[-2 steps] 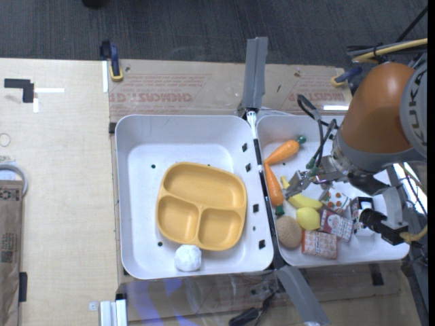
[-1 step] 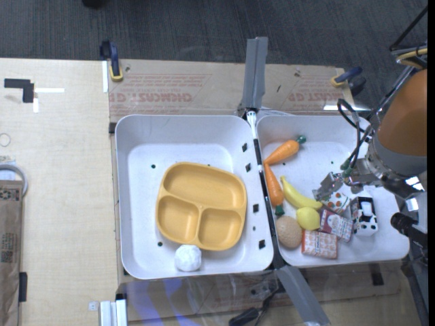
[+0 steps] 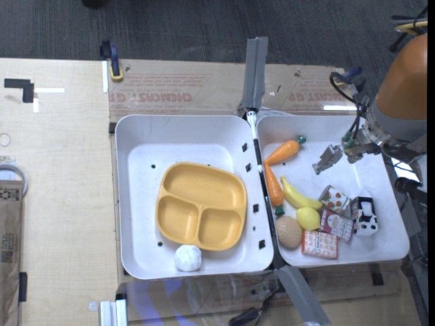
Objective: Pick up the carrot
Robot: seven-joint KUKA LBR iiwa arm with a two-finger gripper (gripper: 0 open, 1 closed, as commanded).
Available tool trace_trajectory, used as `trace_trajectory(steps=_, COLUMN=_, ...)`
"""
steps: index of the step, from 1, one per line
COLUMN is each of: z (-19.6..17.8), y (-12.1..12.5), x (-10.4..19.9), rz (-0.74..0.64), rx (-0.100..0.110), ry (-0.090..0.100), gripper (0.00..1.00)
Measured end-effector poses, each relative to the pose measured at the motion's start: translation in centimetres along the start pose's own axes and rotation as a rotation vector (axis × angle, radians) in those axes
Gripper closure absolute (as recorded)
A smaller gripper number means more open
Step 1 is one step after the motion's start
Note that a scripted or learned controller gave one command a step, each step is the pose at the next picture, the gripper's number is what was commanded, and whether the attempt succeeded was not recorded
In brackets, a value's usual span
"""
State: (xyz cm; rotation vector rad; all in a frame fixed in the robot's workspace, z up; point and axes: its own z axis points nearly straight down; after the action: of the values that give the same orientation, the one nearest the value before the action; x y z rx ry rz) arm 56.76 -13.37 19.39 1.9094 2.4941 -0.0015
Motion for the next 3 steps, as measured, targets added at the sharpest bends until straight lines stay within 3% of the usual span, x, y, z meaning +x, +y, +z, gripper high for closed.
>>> trace_trajectory(steps=1, z=8.6, y=6.2, x=0.5, rz=-0.233, rx=0.000, ry=0.000, gripper=0.00)
trace_trajectory(steps=2, z=2.0, y=2.6, x=-4.2, rz=-0.277, rx=-0.002, ry=-0.002, gripper=0.00)
trace_trajectory(steps=3, z=4.5, y=-2.5, x=-6.1, rz=-0.503, rx=-0.001, ry=0.001, gripper=0.00)
